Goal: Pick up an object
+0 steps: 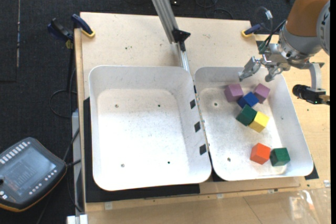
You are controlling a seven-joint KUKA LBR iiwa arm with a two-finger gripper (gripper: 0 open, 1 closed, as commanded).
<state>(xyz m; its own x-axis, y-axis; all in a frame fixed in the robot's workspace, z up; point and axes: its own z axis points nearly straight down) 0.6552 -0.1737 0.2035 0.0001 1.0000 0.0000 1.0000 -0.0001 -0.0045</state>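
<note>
Dark carpet and loose cables surround the pale wooden worktop (136, 42), which carries two shallow white plastic bins side by side. My pincer (261, 68) hangs over the far rim of the right-hand bin (220, 165), its two metal fingers spread apart and gripping nothing. Just below it lies the nearest cluster: a lilac cube (233, 92) under the left finger, a second lilac cube (262, 92) under the right one, and a small blue cube (250, 99) between them and a little further on. Beyond those a dark green cube (245, 115) touches a yellow cube (258, 121), and well away, at the near rim, an orange cube (260, 153) sits against another green cube (280, 156). The left-hand bin (105, 81) lies far off to the side. I judge the approach is only beginning, so I would pick one lilac cube, centre the fingers over it, turn the wrist so they straddle two free faces rather than the blue neighbour, and descend fully before closing, since a shallow grip would likely slip.
</note>
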